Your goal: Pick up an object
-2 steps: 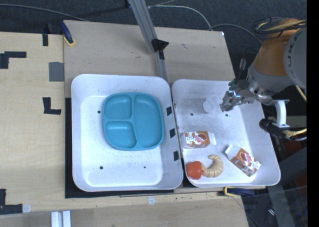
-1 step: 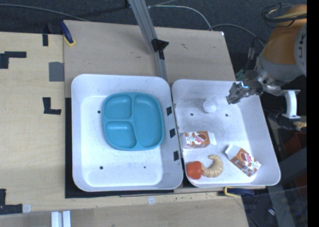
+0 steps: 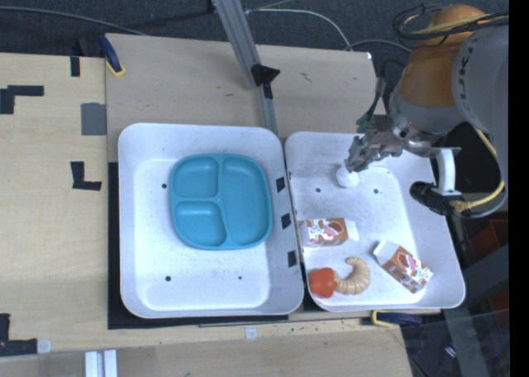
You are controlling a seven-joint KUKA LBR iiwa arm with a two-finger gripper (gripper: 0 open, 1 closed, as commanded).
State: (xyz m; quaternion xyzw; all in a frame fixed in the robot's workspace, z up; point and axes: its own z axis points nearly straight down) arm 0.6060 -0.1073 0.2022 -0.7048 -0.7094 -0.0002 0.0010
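- Camera view: you are watching the two-finger gripper point(image 3: 361, 160) hovering low at about twelve o'clock in the right white bin point(image 3: 430, 226), just above a small round white object point(image 3: 348, 176).
- The step looks like the approach to a grasp; next, you are needing a descent that brackets the white piece, then a close.
- Lying toward six o'clock are a flat orange-and-white packet point(image 3: 326, 232), a tan croissant-shaped toy point(image 3: 356, 277) touching a red tomato-like ball point(image 3: 322, 283), and a small orange-and-white carton point(image 3: 403, 266).
- The left bin is holding a blue divided plastic plate point(image 3: 221, 201).
- The finger spread is being lost in dark wrist blur; I cannot tell it, nor whether anything is touching.
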